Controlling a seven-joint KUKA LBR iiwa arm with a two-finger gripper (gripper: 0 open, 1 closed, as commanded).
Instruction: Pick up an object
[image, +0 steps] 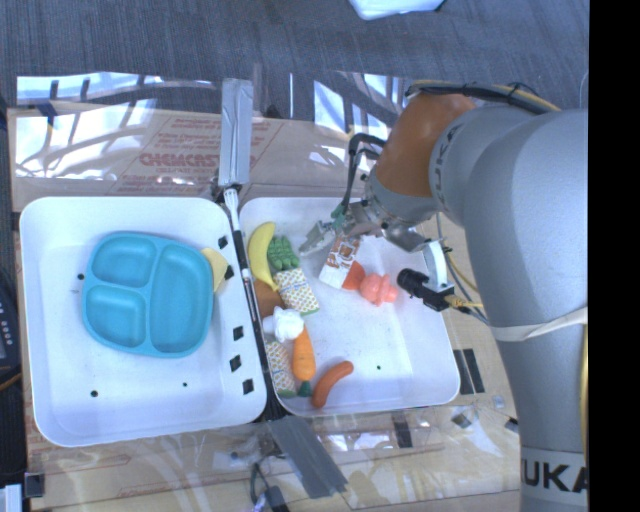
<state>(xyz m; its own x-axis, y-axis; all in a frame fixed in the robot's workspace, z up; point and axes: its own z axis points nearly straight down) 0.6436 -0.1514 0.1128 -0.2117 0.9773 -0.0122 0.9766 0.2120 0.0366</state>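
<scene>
My gripper (328, 232) hangs over the back middle of the right bin (425, 345), just above and left of a small red and white carton (342, 260). An orange-pink toy (375, 288) lies right of the carton. Along the bin's left side lie a banana (259, 250), a green toy (282, 252), a checkered waffle piece (297, 290), a white piece (288, 323), a carrot (303, 355) and a sausage (332, 380). Nothing visibly hangs from the gripper.
The left bin (60, 400) holds a blue divided plate (148, 293) and a yellow piece (216, 268) at its right wall. The grey arm (510, 230) covers the bench's right side. A divider strip (236, 140) runs back between the bins.
</scene>
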